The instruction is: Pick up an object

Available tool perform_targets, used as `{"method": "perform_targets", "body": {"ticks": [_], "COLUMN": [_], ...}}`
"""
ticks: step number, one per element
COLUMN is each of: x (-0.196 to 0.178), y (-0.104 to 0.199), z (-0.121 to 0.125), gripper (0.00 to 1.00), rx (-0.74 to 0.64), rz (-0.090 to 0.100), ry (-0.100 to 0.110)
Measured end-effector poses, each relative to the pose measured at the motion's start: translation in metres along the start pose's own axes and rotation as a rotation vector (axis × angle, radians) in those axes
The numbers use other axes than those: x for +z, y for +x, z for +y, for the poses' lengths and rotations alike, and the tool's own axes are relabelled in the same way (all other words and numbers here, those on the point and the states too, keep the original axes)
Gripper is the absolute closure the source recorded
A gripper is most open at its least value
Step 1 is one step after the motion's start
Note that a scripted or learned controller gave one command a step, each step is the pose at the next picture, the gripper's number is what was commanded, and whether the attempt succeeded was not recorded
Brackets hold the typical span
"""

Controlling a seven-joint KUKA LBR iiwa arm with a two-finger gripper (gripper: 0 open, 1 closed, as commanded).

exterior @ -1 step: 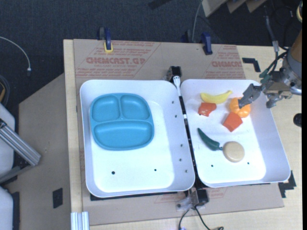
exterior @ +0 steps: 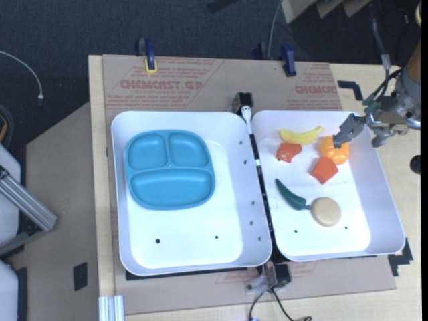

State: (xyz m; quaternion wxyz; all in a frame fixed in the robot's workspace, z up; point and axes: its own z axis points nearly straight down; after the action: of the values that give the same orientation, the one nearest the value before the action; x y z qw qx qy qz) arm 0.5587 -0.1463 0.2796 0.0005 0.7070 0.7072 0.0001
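From above, the two-finger gripper (exterior: 344, 134) hangs over the right white bin (exterior: 374, 209), touching or just above a small orange fruit-shaped toy (exterior: 334, 152); whether it grasps cannot be told. Crowding close: a yellow plastic banana (exterior: 300, 135), a red-orange block (exterior: 324, 170), and a small red toy (exterior: 288, 152).

Dark blue carpet floor (exterior: 100, 19) surrounds the desk (exterior: 200, 79), which is sheeted in printed brown board. Blue clamps (exterior: 148, 52) grip its far edge; lighting even.
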Motion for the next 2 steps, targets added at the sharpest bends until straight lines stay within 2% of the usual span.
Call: {"method": "perform_targets", "body": {"ticks": [2], "x": [0.123], "y": [-0.004], "z": [0.0], "gripper": [0.0], "rx": [0.002], "rz": [0.003], "ry": [0.009]}}
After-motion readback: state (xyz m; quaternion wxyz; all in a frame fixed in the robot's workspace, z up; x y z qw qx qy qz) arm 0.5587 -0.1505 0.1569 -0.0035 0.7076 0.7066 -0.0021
